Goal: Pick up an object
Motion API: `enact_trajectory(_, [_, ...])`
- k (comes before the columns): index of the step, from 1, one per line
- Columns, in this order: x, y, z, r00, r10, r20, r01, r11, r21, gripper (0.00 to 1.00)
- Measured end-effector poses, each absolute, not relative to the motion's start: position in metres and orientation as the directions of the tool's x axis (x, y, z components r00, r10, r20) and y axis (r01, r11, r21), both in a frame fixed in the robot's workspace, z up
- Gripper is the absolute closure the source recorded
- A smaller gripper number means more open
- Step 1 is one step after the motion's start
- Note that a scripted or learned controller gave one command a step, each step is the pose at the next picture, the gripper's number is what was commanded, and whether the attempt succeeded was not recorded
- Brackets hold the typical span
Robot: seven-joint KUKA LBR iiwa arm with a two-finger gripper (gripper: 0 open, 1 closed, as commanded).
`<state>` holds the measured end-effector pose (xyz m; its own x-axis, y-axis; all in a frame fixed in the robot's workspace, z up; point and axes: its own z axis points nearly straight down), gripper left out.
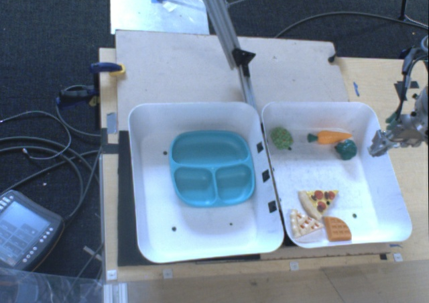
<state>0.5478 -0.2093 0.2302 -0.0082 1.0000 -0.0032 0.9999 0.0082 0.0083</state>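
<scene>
**Gripper at the right bin's edge, toy food lying inside**

The gripper (381,142) sits at the far right of the camera view, just over the right rim of the right bin (385,181). Nothing shows between it and the bin wall, and whether its fingers are spread or closed cannot be told from this angle.

The right bin holds the objects. Near its back wall lie a green broccoli-like piece (281,137), a carrot (332,137) with its orange body pointing right, and a dark green lump (346,149) just beside the carrot's tip; this lump is the item nearest the gripper, yet apart from it. Toward the front lie a pizza slice (319,200), a pale wedge (303,224) and an orange waffle (337,228), close together.

The left bin (151,188) carries a blue divided plate (212,167) with three compartments. Both bins rest side by side on the surface (181,67).
</scene>
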Motion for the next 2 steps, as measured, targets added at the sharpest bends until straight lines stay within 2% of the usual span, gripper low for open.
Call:
enact_trajectory(1, [0.549,-0.210,0.276,-0.008,1.000,-0.003,1.000,0.008,0.007,1.00])
enact_trajectory(2, [0.574,-0.167,0.267,-0.011,1.000,0.000,1.000,0.011,0.004,1.00])
